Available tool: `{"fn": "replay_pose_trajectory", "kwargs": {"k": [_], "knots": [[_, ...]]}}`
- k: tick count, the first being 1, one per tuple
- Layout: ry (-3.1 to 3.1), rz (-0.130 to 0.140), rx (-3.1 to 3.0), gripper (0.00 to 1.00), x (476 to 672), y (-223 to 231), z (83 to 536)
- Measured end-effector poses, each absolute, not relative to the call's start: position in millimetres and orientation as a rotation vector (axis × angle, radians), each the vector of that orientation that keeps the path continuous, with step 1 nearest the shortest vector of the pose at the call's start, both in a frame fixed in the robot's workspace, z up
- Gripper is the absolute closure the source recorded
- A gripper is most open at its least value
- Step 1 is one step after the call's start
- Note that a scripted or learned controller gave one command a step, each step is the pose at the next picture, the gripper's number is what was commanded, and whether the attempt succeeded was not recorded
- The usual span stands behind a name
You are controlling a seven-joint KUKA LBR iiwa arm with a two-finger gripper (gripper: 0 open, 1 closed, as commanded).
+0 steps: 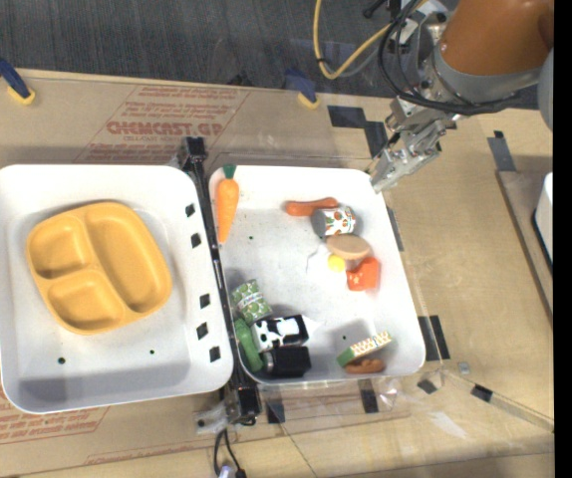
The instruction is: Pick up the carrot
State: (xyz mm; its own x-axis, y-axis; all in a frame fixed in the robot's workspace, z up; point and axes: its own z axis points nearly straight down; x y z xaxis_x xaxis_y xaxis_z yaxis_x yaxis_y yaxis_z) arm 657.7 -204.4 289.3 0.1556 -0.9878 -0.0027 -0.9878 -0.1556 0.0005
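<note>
Camera view, carrot (226,205) against right bin's (406,312) left wall, gripper (394,165) blurred, grip state unclear.

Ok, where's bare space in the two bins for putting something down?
Left bin: the floor below and left of the yellow tray. Right bin: the middle, between carrot and can. Its lower edge and right side are crowded.

Arm (490,28) cut off by top edge. Gripper (394,165) too small and blurred to read. Toys (271,342) at right bin's near-left corner overlap, indistinct.
</note>
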Motion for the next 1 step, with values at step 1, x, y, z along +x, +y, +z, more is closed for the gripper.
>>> {"fn": "replay_pose_trajectory", "kwargs": {"k": [1], "knots": [[2.025,0.002,-2.401,1.00,657.6,-203.5,290.5]]}}
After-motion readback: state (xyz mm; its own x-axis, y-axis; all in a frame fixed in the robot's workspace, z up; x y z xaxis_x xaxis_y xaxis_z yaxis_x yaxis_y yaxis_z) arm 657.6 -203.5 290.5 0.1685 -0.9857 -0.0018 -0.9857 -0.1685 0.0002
